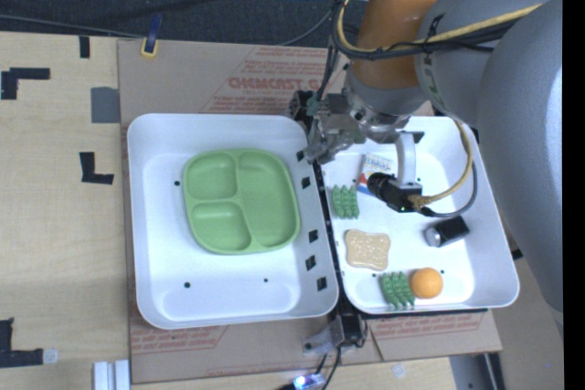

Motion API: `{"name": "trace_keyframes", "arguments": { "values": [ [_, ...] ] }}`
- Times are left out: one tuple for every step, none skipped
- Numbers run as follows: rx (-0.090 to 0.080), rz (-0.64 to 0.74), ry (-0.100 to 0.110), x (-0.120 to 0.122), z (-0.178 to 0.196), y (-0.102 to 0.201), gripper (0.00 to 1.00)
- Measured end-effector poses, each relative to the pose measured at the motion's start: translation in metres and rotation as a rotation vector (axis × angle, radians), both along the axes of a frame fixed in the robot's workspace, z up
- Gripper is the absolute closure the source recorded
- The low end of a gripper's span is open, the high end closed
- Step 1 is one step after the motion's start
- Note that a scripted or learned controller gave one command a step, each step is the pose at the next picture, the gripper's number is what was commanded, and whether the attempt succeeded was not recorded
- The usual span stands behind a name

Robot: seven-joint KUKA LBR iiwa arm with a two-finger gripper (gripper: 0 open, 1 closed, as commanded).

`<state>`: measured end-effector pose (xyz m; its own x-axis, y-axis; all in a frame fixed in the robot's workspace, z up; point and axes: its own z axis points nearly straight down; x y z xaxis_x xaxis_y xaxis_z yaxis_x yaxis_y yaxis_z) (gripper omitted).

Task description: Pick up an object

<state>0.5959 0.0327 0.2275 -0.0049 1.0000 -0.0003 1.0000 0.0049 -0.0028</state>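
Observation:
My gripper [317, 147] hangs low over the top left corner of the right bin [489, 237], close to the wall between the two bins. Just below it lies a small green ridged piece [345, 201]. Further toward the front of that bin are a slice of toast [367, 248], a second green ridged piece [396, 288] and an orange ball [426, 283] touching it. A small black object [445, 231] rests near the bin's right side. I see nothing held in the gripper.
The left bin [160, 224] holds a green divided plate [242, 200] in its middle. The arm's grey body and orange band cover the upper right of the view and the back of the right bin. Cardboard lies under both bins.

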Motion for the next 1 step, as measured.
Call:
{"name": "trace_keyframes", "arguments": {
  "values": [
    [0.001,0.0,-0.001,0.003,0.0015,0.0463,1.0]
  ]
}}
